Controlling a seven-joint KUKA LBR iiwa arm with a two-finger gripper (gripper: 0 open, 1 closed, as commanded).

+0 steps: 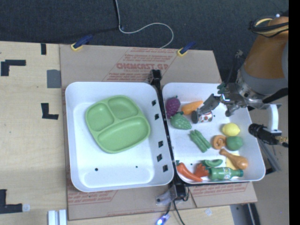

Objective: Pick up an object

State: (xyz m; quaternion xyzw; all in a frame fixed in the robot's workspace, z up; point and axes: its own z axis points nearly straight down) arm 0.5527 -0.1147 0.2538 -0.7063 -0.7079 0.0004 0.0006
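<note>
The hand (205, 112), its state not discernible, is best lowered squarely onto one toy near the right bin's (258, 146) far edge.

A light wooden bench (28, 139) with black markings carries a printed cardboard sheet (136, 64), clipped at its top corners. Behind it lies dark carpet (56, 11), crossed by a thin white cable (140, 29).

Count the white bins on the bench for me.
2. The left bin holds a green divided plate; the right bin holds the toy food, with the gripper over its upper part.
</note>
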